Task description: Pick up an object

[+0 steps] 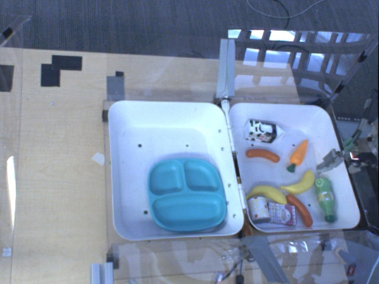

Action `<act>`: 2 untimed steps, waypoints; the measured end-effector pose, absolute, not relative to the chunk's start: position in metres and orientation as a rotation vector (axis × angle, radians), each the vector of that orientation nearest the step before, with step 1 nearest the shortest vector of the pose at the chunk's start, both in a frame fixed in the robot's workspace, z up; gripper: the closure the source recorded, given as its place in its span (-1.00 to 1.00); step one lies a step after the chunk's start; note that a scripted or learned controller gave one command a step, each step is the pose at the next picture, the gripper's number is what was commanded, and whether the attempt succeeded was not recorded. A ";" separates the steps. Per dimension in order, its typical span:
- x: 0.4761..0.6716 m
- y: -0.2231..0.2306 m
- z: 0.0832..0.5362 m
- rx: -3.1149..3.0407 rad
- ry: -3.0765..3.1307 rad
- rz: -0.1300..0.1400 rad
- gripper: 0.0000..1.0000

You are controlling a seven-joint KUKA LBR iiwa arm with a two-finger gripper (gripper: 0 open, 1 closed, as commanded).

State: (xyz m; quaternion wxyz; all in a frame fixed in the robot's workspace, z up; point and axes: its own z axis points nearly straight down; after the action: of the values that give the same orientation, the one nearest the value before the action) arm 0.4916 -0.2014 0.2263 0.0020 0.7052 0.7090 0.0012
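Observation:
The right bin holds several toy foods. A black-and-white cow-print carton lies at the back, with a red sausage in front of it and an orange carrot to its right. Two yellow bananas lie mid-bin. A tin can, a pink box, a second sausage and a green bottle line the front. My gripper reaches in from the right edge, just above the green bottle and right of the carrot, with nothing visibly in it.
The left bin bears a blue divided plate. A metal post stands behind the seam between the bins. A wire rack sits behind the right bin. Wooden bench top stretches to the left.

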 end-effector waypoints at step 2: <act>0.489 -0.133 0.341 2.458 1.947 0.008 1.00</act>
State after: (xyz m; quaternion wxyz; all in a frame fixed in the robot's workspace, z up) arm 0.4885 -0.1326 0.3408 0.0029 0.7840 0.6208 0.0025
